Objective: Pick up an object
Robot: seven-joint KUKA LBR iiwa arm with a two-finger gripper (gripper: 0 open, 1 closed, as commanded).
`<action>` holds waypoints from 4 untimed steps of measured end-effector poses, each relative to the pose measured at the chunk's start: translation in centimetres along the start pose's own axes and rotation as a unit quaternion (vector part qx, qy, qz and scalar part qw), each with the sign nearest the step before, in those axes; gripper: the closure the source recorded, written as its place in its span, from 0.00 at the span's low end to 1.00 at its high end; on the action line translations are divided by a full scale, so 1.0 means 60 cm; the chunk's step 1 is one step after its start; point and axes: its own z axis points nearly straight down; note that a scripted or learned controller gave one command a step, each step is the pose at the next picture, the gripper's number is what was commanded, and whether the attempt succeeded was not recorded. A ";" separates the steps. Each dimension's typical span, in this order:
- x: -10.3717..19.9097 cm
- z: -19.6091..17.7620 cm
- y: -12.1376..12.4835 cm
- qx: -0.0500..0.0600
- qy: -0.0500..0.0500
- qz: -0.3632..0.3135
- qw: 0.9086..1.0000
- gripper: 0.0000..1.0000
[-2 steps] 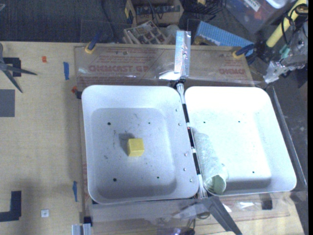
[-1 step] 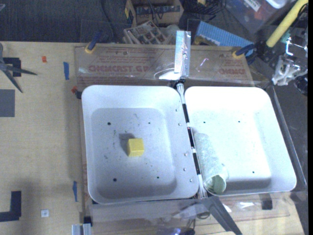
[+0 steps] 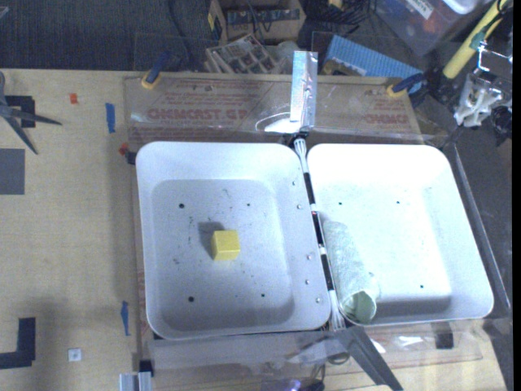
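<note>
A small yellow block (image 3: 226, 244) lies flat near the middle of the left bin (image 3: 163, 169). A pale, speckled rolled cylinder with a greenish end (image 3: 348, 269) lies along the left wall of the right bin (image 3: 423, 169). Its round end points toward the bin's front corner. Nothing touches either object.
A raised seam with a metal strip (image 3: 304, 96) separates the two bins at the back. Clutter, cables and a blue pad (image 3: 358, 55) sit beyond the bench's far edge. A yellow tube and white hardware (image 3: 476, 96) stand at the upper right.
</note>
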 end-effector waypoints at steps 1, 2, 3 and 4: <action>0.061 -0.082 -0.010 -0.001 0.000 -0.117 0.993 1.00; -0.016 0.053 0.023 0.001 0.000 -0.127 0.992 1.00; -0.011 0.043 0.023 0.000 0.000 -0.187 0.982 1.00; -0.037 0.106 -0.022 0.001 0.001 -0.218 0.976 1.00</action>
